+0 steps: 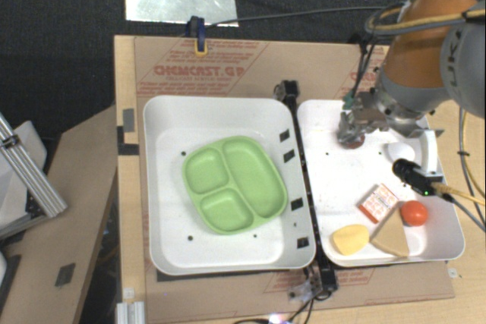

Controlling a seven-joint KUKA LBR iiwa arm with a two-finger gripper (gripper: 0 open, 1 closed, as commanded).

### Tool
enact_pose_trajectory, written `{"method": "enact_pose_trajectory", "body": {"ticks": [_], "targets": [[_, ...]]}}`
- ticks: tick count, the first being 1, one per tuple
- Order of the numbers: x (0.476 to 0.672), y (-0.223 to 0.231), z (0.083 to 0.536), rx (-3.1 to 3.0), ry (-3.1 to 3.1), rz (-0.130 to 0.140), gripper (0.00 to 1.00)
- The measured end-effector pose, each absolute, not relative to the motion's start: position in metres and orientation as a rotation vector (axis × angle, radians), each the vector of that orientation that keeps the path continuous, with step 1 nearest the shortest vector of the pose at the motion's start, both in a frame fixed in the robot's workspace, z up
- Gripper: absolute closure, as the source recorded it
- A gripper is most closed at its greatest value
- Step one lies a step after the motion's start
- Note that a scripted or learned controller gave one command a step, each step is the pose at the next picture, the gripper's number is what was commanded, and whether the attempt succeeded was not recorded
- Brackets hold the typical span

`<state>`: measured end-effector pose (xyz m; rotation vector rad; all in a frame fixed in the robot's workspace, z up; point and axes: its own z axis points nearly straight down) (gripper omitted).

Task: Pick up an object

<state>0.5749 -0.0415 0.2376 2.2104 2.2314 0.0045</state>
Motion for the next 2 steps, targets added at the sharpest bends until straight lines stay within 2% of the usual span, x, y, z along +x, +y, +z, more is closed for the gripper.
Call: {"method": "enact_pose_trajectory", "body": {"ticks": [1, 2], "targets": [[0.582, 0.015, 0.225, 2.212, 2.233, 0.004, 1.00], [0.598, 0.073, 0.225, 2.210, 2.233, 0.006, 1.00]]}}
